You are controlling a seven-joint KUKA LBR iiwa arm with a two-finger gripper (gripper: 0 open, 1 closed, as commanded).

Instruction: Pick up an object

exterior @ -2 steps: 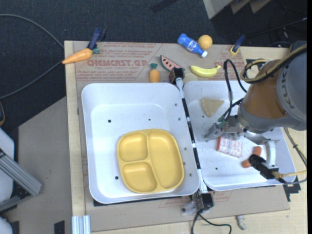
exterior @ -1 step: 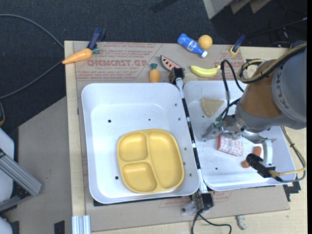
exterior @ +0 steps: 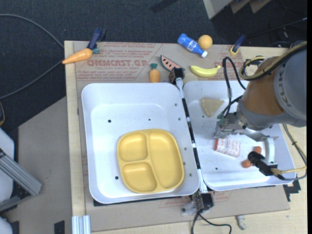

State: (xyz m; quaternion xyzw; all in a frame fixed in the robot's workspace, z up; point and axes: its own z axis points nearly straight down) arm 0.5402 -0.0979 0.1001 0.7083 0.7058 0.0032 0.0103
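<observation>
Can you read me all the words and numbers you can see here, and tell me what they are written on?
"CHEMCAST GP" or close to it: faded red letters on the brown board behind the left bin; the last letters are blurry.
Smaller red lines above and below that word: too faint to read.
Blue bottle: its label is too small to read.
Pink and white packet in the right bin: its print is too blurry to read.

Yellow divided plate [exterior: 150, 160] in left bin [exterior: 97, 106]; carrot [exterior: 78, 56] outside.

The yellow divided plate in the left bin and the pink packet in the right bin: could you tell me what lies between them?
In the camera view, between the yellow plate and the pink packet lie bare bin floor and the two bins' adjoining rims.
</observation>
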